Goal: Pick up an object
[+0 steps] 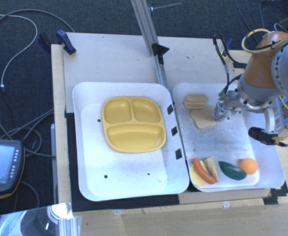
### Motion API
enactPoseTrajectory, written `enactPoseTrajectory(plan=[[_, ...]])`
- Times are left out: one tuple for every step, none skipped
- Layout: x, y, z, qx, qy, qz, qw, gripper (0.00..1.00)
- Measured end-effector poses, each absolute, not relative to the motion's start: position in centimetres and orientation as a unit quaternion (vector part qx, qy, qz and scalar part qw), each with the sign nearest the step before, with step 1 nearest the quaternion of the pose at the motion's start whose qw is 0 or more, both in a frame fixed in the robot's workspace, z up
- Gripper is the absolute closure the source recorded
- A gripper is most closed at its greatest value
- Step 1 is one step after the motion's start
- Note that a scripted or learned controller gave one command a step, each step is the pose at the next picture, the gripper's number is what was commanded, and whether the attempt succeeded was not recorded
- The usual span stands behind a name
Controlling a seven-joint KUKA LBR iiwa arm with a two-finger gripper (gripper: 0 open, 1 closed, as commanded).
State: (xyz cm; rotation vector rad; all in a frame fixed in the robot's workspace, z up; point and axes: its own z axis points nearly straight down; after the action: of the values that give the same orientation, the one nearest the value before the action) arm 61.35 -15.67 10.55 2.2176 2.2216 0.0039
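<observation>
From the camera above the bench, two shallow white bins sit side by side on a pale wooden benchtop (109,58), their plastic floors faintly speckled and their corners rounded. The left bin (129,181) holds a yellow plate (133,124), a smooth, matte, rounded rectangle moulded into three compartments: two small ones along its far side and one long one nearer the camera. The right bin (222,141) carries the small pieces of toy food. Near its far left corner lies a tan bun-like piece (196,101), oblong and soft-edged, and just beside it toward the camera a flat beige slab (202,119) with a roughly wedge-shaped outline. The grey arm with its orange band (259,63) reaches in from the right, and its metal gripper (221,113) is low over the bin floor, right at the edge of the beige slab; whether its tips are parted or closed is impossible to make out at this angle. Along the bin's near edge sits a row of glossy shapes: a red sausage (202,171), a pale ridged piece (212,167) touching it, a dark green tapered vegetable (232,170) (pepper-like), and a round orange ball (249,165) just beside that. A slanted aluminium bar (143,14) rises from between the bins.
</observation>
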Motion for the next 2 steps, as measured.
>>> enactPoseTrajectory(plan=[[62.4,-15.1,15.7,0.706,0.708,0.0022,0.003,1.0],[63.5,-14.6,21.2,0.706,0.708,0.0024,0.003,1.0]])
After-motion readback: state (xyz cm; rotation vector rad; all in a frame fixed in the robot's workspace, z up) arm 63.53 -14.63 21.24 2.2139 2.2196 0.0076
